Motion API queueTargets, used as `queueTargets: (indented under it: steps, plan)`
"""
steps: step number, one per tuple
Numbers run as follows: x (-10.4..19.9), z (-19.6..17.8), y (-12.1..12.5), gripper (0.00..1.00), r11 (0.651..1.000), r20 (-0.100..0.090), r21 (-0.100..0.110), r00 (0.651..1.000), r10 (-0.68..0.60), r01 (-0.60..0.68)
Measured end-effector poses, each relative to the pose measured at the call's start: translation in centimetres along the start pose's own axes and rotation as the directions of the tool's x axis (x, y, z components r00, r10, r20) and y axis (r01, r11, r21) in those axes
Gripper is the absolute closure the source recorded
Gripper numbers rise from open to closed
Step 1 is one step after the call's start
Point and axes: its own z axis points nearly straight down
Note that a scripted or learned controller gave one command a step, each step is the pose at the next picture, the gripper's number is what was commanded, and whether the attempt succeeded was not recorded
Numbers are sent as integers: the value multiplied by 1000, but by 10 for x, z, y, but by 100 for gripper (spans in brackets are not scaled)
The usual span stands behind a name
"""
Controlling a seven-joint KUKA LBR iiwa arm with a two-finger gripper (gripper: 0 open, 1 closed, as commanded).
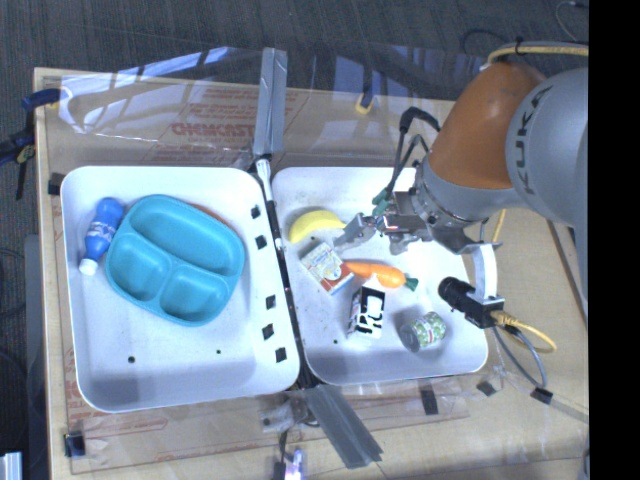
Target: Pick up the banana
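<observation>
Banana [314,225] partly hidden: its lower edge sits behind a small carton [325,265], so I read only a yellow hump in the right bin [330,363], upper left area. Long axis runs roughly left-right. The arm reaches in from the right, wrist low over the bin. Gripper [362,228] just right of the banana; I cannot tell its state. Carrot [375,273] lies below.

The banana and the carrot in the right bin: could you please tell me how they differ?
The banana is yellow and plump; the carrot is orange, slimmer and tapered. The banana lies near the bin's upper left corner, the carrot nearer the middle. The gripper hovers just right of the banana, above the carrot. Both lie flat in the same bin.
</observation>
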Motion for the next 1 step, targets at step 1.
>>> queueTargets:
  steps: [1]
  plan:
    - [7,8,79,0,995,1,-1,995,96,-96]
